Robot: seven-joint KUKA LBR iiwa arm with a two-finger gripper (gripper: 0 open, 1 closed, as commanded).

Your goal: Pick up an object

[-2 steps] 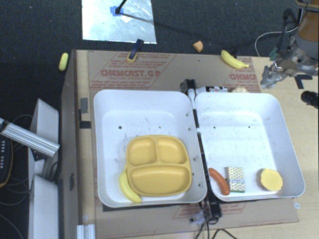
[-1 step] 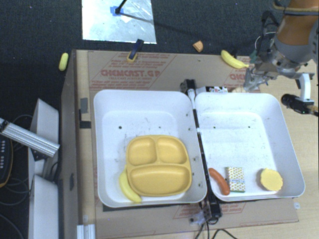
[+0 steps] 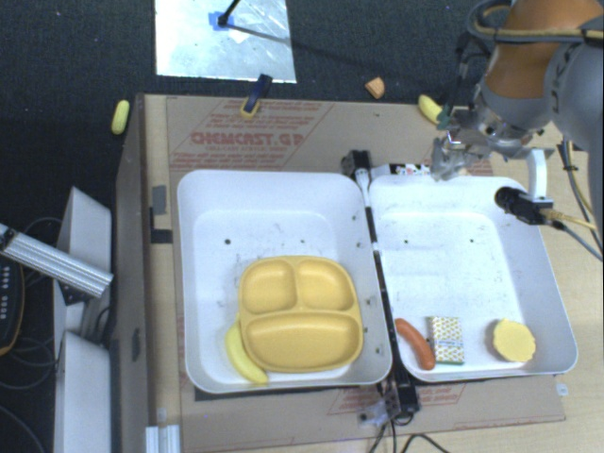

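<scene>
We see the gripper [image 3: 453,163] poised over the right bin's [image 3: 543,281] far rim — whether its jaws are spread, we cannot tell. At the bin's near edge lie a hot dog [image 3: 416,343], its long axis slanting down-right, a small printed packet [image 3: 446,339] and a round yellow slice [image 3: 513,341].

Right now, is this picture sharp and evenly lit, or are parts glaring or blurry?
In the camera view, the foil sheet on the floor glares brightly; the white bins look evenly lit with faint shadows; the arm's tool at the right bin's far edge is soft and blurred; the yellow tray stays fairly crisp.
</scene>
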